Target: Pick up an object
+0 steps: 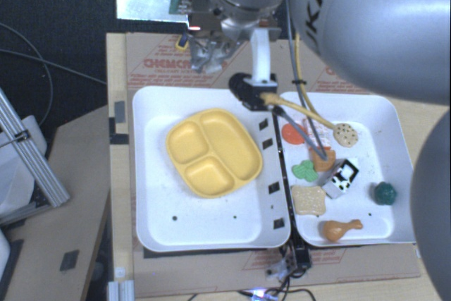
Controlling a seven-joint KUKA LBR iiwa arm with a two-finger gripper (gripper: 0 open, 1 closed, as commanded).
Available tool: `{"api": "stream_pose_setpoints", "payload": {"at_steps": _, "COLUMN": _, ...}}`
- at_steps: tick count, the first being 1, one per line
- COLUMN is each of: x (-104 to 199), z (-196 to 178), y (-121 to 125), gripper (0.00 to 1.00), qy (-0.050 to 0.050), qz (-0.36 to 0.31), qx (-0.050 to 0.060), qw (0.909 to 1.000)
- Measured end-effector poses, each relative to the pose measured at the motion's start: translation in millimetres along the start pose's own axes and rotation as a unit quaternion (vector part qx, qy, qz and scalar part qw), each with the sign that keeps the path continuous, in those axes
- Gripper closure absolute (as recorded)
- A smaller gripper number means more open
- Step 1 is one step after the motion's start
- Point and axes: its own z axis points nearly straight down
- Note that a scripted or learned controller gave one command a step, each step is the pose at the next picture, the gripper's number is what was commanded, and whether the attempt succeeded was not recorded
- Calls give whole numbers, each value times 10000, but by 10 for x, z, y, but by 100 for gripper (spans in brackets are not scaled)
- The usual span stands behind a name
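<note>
The hand (211, 56) hangs above the far edge of the left bin (151, 222); I cannot tell its state. The toy foods, like the cookie (344, 134) and drumstick (340, 228), lie in the right bin (394, 123).

The right bin (394, 116) contains a cookie (344, 134), red slice (292, 133), green leaf (304, 170), bread slice (309, 199), drumstick (340, 228), dark green ball (384, 192), and black-and-white block (342, 177), tilted.

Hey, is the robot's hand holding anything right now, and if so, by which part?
Cannot tell. The hand sits above the far edge of the left bin, blurred, with the toys lying in the right bin.
</note>
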Motion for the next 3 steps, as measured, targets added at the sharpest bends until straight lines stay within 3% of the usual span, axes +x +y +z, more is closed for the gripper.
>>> {"api": "stream_pose_setpoints", "payload": {"at_steps": 1, "x": -798, "z": 305, "y": -464, "gripper": 100, "qy": -21, "qz": 82, "qx": 17, "qw": 10000}}
{"api": "stream_pose_setpoints", "payload": {"at_steps": 2, "x": -957, "z": -139, "y": -126, "gripper": 100, "qy": -7, "qz": 61, "qx": -40, "qw": 10000}}
{"api": "stream_pose_setpoints", "payload": {"at_steps": 3, "x": -513, "z": 1047, "y": -201, "gripper": 100, "qy": -18, "qz": 23, "qx": 41, "qw": 10000}}
